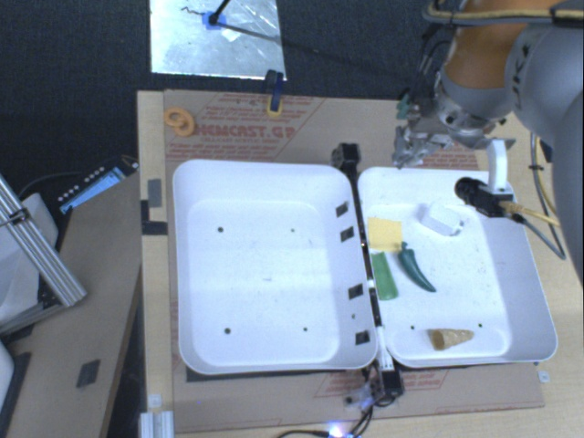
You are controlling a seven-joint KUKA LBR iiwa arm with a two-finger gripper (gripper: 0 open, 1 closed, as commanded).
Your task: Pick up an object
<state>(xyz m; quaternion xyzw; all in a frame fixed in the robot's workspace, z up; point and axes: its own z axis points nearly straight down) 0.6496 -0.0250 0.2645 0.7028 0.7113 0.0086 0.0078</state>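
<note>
End effector above the far rim of the right bin, carrying nothing; finger state can't be read from this angle.
Camera view: arm enters from the right, orange band up top, wrist over the bin's back edge. Right bin contents: yellow block near the divider, green stick just below it, dark green pepper-shaped piece beside those, small white object toward the back, tan wedge near the front rim. All lie flat on the bin floor, well apart from the end effector. Left bin sits alongside on the counter.
</note>
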